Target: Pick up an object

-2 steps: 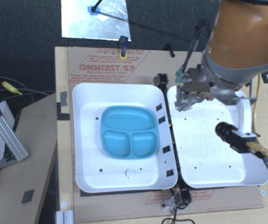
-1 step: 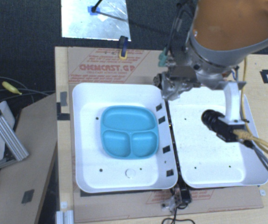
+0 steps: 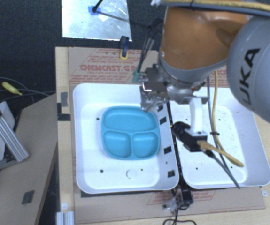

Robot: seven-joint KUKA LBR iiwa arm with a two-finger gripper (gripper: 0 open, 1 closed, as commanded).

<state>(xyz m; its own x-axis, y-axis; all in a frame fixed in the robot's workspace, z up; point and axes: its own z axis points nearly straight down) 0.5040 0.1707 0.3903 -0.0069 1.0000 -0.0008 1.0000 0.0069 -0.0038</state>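
- My gripper (image 3: 150, 104) hangs at the blue tray (image 3: 130, 131)'s upper right corner; tray spreads down-left, long axis across
- Finger state: can't tell

Arm (image 3: 219, 36) reaches in from right, wrist angled down-left, gripper (image 3: 150, 100) low; finger state unclear.
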